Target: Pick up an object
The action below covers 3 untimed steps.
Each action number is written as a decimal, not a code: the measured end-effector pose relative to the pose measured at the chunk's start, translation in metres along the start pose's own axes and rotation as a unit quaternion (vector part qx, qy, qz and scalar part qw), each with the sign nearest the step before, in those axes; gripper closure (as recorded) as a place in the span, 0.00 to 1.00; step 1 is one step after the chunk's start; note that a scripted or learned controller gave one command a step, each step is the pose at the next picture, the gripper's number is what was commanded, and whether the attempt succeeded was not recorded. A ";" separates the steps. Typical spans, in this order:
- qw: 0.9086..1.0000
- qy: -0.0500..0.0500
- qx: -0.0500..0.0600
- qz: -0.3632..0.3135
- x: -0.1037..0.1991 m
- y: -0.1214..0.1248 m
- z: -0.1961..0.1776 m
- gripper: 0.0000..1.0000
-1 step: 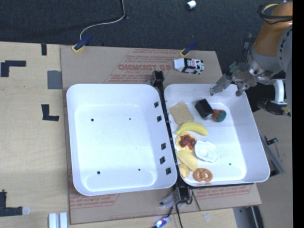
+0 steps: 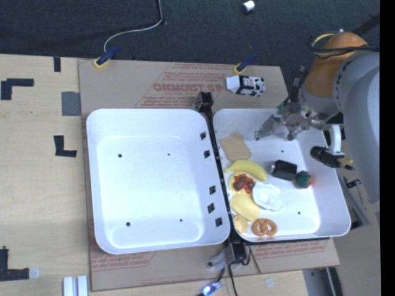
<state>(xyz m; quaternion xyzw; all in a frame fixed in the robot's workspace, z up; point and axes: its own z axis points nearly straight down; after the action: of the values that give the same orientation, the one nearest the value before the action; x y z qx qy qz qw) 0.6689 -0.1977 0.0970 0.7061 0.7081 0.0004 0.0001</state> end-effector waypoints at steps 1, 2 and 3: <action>1.000 0.000 0.000 0.000 0.054 -0.040 0.012 0.00; 1.000 0.000 0.001 0.001 0.087 -0.081 0.012 0.00; 1.000 -0.001 0.001 0.003 0.054 -0.138 0.011 0.00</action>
<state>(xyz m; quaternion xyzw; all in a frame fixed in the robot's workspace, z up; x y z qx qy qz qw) 0.5311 -0.1442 0.0855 0.7081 0.7061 -0.0004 0.0002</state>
